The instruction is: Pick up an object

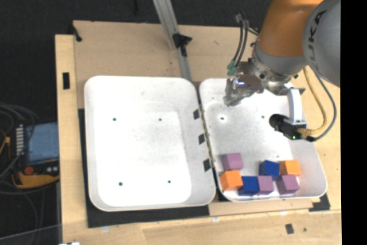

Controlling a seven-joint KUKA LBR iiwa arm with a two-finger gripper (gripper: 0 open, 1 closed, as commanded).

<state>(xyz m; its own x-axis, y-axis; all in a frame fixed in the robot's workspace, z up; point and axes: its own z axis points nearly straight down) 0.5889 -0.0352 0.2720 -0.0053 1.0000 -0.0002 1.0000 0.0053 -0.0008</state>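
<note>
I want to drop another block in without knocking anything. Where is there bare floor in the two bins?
The left bin shows bare floor wall to wall. In the right bin, the middle is free, between the gripper at the far end and the blocks. The near end is crowded with those blocks.

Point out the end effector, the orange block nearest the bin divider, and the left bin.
end effector (234,96): camera view, its tip.
orange block (231,179): camera view, top face.
left bin (94,140): camera view, bare floor near left rim.

Single fixed camera above the bench (66,66), looking down at a slant on both bins (103,140); arm (292,14) enters from right.
</note>
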